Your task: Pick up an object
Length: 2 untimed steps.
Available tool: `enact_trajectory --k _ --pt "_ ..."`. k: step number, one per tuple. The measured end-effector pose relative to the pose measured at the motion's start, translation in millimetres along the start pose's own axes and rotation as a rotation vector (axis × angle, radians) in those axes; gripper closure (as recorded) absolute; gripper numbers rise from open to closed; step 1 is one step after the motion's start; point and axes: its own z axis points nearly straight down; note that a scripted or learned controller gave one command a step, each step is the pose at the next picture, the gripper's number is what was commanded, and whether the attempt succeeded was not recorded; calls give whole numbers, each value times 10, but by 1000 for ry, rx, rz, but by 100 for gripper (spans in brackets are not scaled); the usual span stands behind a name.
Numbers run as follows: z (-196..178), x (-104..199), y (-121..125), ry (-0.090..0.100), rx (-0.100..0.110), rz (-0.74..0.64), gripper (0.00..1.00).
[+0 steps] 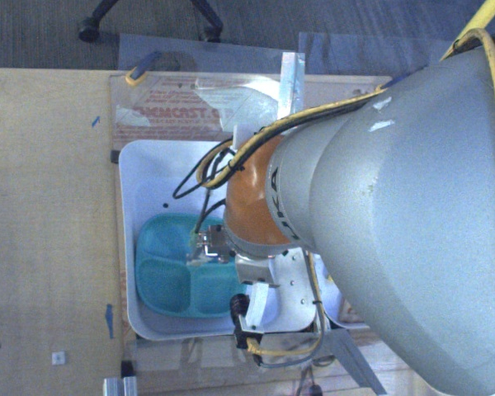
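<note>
Our arm (396,221) hangs low over the near bin, reaching for the teal tray.

We see the arm covering most of the white bin (144,176) on the counter (49,221); the divided teal tray (169,275) lies in the bin's lower corner, just under the wrist. We cannot tell the pincer's state from here. We judge this the approach step; next we need a confirmed grip on the tray's rim, then a lift.

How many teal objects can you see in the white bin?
1: a teal divided tray lies in the white bin, at its lower left. The arm may hide others.
</note>
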Motion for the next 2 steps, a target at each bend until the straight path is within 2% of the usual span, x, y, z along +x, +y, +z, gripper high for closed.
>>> enact_trajectory --k 2 --pt "10 102 31 -21 2 25 0"
